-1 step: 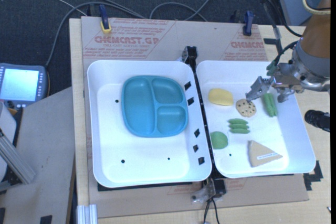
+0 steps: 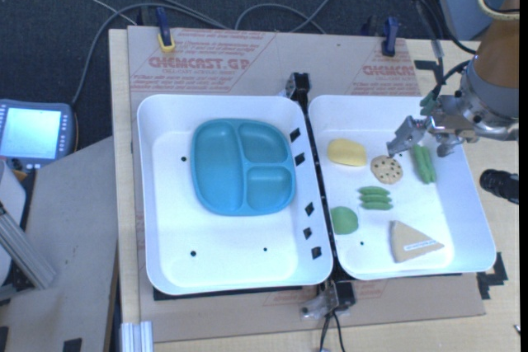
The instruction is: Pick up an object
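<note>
A round tan cookie (image 2: 386,169) dotted with dark chips lies at seven o'clock from the gripper (image 2: 422,143), whose fingers are spread, holding nothing.

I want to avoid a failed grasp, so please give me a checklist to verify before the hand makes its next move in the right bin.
1. Hand is over the right bin, above the toy food: ok.
2. Nothing between its fingers yet: ok.
3. Nearest targets, the cookie and the long green vegetable, lie just below the hand: ok.
4. Cookie has free space around it, apart from the yellow piece and the pea pod: ok.
5. Whether the hand is low enough to close on anything: cannot tell.
6. Blue divided plate sits in the left bin, out of the way: ok.
</note>
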### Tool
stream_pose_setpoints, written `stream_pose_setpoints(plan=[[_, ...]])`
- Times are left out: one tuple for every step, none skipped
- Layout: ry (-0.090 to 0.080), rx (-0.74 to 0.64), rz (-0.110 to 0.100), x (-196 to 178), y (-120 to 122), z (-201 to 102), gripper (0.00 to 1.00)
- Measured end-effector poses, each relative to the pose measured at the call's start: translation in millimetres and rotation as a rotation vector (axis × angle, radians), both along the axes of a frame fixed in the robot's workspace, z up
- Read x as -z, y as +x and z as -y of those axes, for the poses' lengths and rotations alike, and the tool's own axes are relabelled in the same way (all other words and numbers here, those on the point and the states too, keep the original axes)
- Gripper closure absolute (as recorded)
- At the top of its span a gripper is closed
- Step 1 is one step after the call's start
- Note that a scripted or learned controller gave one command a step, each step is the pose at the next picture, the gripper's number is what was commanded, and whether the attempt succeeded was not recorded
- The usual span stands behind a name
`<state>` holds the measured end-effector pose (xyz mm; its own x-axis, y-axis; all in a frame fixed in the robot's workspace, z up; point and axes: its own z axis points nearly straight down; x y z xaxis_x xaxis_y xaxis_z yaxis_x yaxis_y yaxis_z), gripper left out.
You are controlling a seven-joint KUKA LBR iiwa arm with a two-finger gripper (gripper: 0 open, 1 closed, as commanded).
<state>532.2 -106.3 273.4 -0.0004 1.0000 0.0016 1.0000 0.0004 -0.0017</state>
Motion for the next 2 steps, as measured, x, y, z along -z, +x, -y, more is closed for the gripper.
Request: stream_pose_setpoints(plan=[[0.001, 0.000, -0.003, 51, 10, -4, 0.00], [0.001, 0.001, -0.004, 95, 9, -11, 0.00]])
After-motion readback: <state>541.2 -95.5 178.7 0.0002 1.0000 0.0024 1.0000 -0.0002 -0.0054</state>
